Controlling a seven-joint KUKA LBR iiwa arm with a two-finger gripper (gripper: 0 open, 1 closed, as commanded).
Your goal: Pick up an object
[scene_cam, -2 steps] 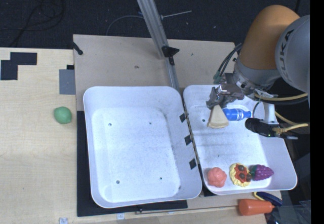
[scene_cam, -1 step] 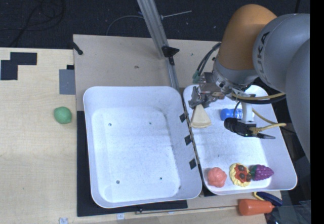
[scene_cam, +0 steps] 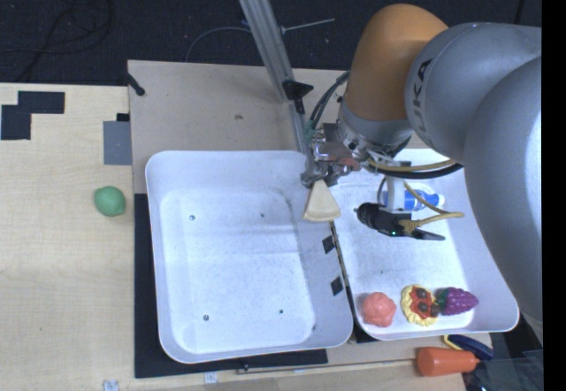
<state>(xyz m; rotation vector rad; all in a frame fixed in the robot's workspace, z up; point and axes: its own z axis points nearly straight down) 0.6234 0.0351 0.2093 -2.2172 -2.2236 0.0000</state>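
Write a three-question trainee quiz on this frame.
1. True or false: the green ball lies in a bin.
2. Which bin holds the pink object: A left, B right?
3. Fill in: the tan wedge hangs just below the ____.
Key: 1 false, it lies on the bench; 2 B, the right bin; 3 end effector.

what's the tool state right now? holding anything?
tool: shut on the tan wedge, which hangs from its tip over the divide between the two white bins.
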